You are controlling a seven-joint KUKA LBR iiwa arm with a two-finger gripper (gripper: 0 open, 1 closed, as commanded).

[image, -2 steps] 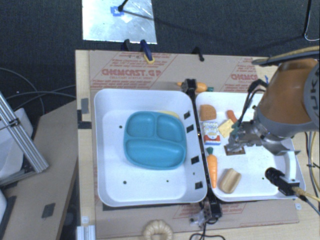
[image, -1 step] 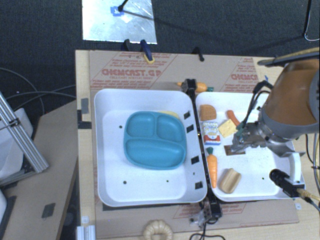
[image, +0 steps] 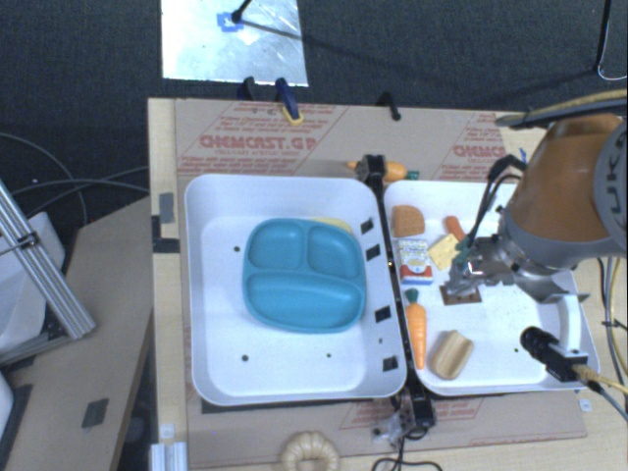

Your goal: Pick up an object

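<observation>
A: Pincer (image: 461,287) was low in the right bin (image: 510,361), arm (image: 564,194) in from the right. Looked like the reach step, grasp not confirmed.

B: Pincer apart or together?

A: Couldn't tell, wrist blocked the tips. Nothing visibly between them.

B: Target?

A: My guess, whatever sat under the tips near the bin's middle. Yellow piece (image: 444,251) and red piece (image: 453,228) lay just up and left of it. Packet (image: 414,257) and brown bun (image: 408,221) sat by the divider, carrot (image: 417,332) below them, tan block (image: 449,353) just beside the carrot.

B: How did the pieces look?

A: Small plastic play food, smooth, mostly rounded. Carrot long and tapered, probably rolls. Tan block chunky, likely the easier grip.

B: Next move?

A: Needed a close on one item, then a straight lift to check it came up. Clutter around the tips risked nudging neighbours. Left bin (image: 226,361) held a blue tray (image: 302,273) on the desk (image: 255,130), not in play.
</observation>
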